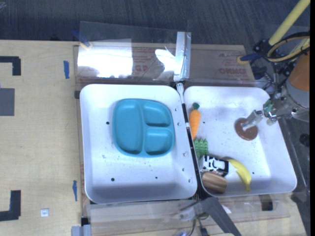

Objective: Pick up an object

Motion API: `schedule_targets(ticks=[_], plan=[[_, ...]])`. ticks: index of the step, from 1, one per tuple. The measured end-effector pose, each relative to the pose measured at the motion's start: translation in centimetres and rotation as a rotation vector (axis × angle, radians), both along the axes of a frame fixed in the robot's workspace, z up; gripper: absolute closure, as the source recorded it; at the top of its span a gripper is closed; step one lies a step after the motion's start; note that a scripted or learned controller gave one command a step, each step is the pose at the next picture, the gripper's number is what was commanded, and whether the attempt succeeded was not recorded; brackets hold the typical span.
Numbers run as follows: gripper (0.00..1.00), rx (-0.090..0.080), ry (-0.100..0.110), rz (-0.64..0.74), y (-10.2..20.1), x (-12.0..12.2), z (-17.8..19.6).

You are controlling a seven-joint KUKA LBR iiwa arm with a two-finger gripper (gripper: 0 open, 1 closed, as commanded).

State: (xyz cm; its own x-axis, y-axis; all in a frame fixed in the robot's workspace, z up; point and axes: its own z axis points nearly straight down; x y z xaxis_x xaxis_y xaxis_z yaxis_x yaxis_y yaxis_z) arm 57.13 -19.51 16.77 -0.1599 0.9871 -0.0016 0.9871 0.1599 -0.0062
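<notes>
Brown disc point(247, 132): lies flat on the floor of the right bin point(221, 100), towards its right side, well apart from everything else in there. Now sweeping from the left. Bare tan desk point(34, 132) first, then the left bin point(88, 98), carrying a blue divided plate point(142, 127) squarely in its middle. Over the shared rim, hugging the right bin's left wall: carrot point(194, 123) pointing down, green toy point(201, 147) just below it, then a black-and-white item point(215, 164) touching a round wooden piece point(214, 182) at the near corner. Banana point(242, 172) just beside those two, curving towards the near edge. On to the disc again, and right over its upper edge hangs the gripper point(256, 118), reaching in from the right on the arm point(300, 77). Touching or just above? Cannot tell. Open or closed grip? Cannot tell from this angle either.
</notes>
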Motion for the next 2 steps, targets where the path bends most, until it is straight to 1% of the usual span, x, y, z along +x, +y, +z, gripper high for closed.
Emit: schedule_targets(ticks=[1, 2], plan=[[0.00, -0.001, -0.012, 0.148, -2.9, 2.6, 3.4], [0.00, 0.002, -0.015, 0.036, -2.5, 3.6, -3.7]])
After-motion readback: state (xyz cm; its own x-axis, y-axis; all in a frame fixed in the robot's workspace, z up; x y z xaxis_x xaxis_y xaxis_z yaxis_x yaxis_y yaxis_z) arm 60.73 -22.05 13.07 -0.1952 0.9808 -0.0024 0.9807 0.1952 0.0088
